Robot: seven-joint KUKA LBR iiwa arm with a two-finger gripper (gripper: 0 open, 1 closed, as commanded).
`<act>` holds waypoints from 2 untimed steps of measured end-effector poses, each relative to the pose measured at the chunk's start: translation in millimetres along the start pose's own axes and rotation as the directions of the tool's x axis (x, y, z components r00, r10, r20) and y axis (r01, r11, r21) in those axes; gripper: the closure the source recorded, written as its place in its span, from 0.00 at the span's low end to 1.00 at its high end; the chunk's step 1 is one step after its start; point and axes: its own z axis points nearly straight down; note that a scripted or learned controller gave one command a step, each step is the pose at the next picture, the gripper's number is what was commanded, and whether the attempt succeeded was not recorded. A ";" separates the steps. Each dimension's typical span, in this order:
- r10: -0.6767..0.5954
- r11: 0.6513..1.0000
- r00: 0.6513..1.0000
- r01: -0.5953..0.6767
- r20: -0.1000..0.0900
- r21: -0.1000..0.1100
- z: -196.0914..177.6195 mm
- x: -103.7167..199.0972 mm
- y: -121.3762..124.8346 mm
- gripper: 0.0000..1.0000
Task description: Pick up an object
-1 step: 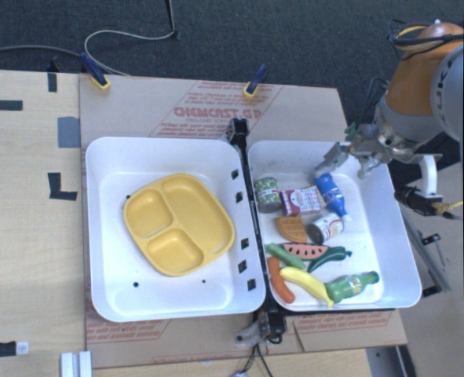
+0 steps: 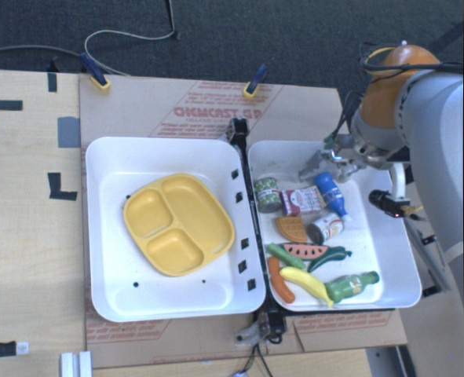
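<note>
Looking down from the fixed camera, you see the grey arm with its orange band (image 2: 389, 93) reaching in from the right, its two-finger gripper (image 2: 331, 162) low over the far part of the right white bin (image 2: 389, 265). You cannot tell how its fingers stand. Just beside it lies a blue plastic bottle (image 2: 331, 194), touching a small red-labelled packet (image 2: 302, 201). Nearer you lie a yellow toy banana (image 2: 304, 283) and a green bottle (image 2: 351, 285). The left white bin (image 2: 106, 289) bears a yellow three-compartment plastic tray (image 2: 179, 223).
</note>
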 end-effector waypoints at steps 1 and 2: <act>-0.001 1.000 1.000 0.001 0.002 0.000 -10.0 0.5 0.3 1.00; 0.001 1.000 1.000 -0.001 -0.002 0.000 -54.3 54.4 -46.1 1.00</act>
